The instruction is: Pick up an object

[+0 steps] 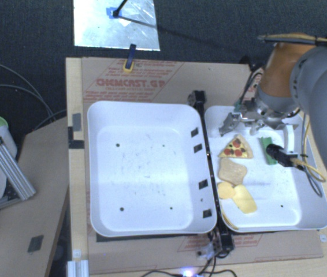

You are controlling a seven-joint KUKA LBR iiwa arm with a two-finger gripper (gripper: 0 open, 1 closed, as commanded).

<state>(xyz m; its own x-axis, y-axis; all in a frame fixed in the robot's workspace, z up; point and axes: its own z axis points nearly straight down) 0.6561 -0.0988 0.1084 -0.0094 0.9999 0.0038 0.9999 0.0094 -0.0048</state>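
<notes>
Pizza slice (236, 148) lies in the right bin (311, 212) near its left wall, with a tan bread piece (232, 170) just below it and yellow chips (240, 196) lower still, close to the near-left corner, while a green block (267, 148) lies to its right. Gripper (240, 124) hangs just above the slice toward the far-left corner, probably placed there to come down on it, and nothing is seen between its fingers, though how far open they are I cannot tell. Left bin (146, 111) stands beside, touching the right one.
</notes>
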